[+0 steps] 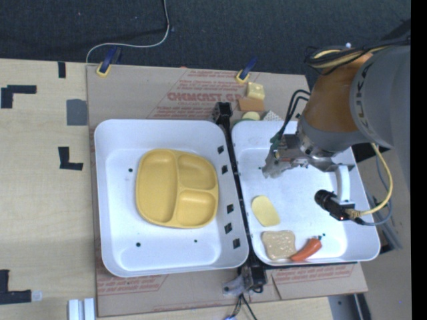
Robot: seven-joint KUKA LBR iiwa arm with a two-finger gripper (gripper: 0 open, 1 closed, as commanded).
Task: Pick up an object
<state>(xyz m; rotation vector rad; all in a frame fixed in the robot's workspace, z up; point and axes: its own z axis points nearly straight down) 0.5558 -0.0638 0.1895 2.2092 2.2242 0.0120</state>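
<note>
Claw (272, 167) above cheese slice (265, 211); toast (278, 244), carrot (307, 249) near.

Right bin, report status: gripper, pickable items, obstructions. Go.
Gripper low over right bin, upper left, nothing seen between fingers. Yellow slice, toast, carrot lie at near end, apart from gripper. Nothing lies between.

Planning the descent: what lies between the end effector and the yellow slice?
Bare white bin floor separates the end effector from the yellow slice, in the camera view.

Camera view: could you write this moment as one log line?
hand: over right bin, nothing seen held | carrot, bread, yellow slice: lying in bin
</note>
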